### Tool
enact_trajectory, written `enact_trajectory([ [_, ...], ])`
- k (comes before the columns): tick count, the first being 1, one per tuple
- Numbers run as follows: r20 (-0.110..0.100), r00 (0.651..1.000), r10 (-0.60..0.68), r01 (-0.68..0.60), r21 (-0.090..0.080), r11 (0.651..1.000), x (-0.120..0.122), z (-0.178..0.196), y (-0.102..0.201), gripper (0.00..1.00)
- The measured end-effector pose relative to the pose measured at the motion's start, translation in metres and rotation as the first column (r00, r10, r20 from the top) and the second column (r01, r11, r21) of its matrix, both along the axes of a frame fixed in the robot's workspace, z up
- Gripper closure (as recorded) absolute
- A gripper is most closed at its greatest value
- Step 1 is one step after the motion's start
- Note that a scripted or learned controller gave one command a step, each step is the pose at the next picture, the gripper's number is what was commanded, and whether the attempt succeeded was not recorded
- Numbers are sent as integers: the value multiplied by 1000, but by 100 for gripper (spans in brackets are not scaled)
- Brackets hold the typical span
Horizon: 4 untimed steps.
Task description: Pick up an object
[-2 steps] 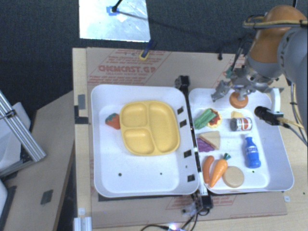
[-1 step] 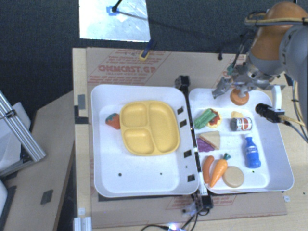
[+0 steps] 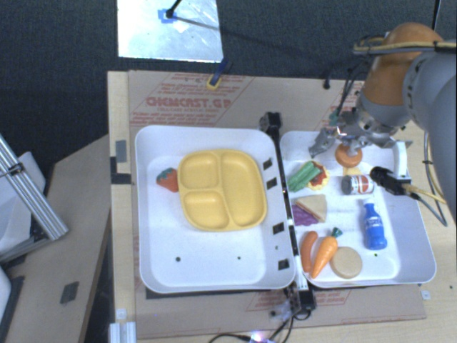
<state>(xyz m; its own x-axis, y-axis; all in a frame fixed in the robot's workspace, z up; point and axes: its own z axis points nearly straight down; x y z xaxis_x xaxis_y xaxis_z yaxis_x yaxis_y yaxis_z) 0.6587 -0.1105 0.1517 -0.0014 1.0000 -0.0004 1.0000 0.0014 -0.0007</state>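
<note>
Carrot (image 3: 323, 255) (orange) upright, green tip toward far rim

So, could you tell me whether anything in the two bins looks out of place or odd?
One thing stands out: a strawberry lies alone in the left bin, tucked against the left edge of the yellow tray instead of in a compartment. The other toy foods sit loose in the right bin. Nothing looks spilled or damaged.

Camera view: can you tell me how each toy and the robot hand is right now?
Yellow divided plate: flat, left bin.
Strawberry: beside plate.
Blue bottle: lying down.
Can: on its side.
Two carrots: lying together.
Gripper: above right bin.
</note>
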Motion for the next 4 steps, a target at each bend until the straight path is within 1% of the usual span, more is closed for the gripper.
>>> enact_trajectory([
  [1, -4, 1000, 3, -3, 0, 1000, -1, -60, 6, 0],
  [2, -2, 1000, 2, -2, 0, 1000, 0, -62, 6, 0],
  [3, 2, 1000, 2, -2, -8, 1000, 1, -49, 2, 100],
  [4, 7, 1000, 0, 0, 0, 1000, -7, 7, 5, 100],
])
